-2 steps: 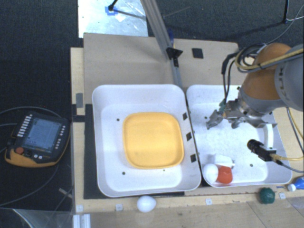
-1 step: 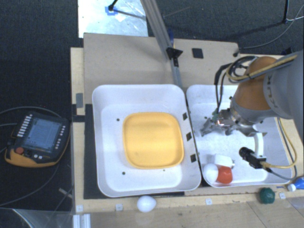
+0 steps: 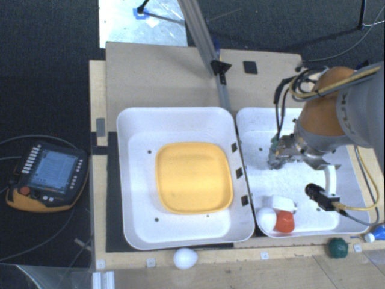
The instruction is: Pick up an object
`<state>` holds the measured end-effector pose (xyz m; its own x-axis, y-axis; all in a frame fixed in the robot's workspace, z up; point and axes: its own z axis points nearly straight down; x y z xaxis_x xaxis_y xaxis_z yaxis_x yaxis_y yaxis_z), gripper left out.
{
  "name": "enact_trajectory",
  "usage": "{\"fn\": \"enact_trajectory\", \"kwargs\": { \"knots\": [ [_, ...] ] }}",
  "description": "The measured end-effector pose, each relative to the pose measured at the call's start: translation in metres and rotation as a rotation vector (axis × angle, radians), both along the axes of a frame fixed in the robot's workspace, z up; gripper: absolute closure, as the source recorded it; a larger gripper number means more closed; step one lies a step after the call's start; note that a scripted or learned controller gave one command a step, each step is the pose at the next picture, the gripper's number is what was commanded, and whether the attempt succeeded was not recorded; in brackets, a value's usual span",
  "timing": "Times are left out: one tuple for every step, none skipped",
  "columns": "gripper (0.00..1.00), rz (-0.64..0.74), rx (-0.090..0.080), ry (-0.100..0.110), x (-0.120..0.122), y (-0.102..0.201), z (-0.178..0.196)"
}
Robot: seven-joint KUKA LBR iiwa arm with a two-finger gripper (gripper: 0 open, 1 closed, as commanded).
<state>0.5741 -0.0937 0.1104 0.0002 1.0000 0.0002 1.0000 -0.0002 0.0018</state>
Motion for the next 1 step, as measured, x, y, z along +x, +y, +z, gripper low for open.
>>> {"fn": "enact_trajectory", "kwargs": {
  "knots": [
    [1.0, 0.001, 0.0, -0.003, 0.0108, 0.0021, 0.0501]
  ]
}}
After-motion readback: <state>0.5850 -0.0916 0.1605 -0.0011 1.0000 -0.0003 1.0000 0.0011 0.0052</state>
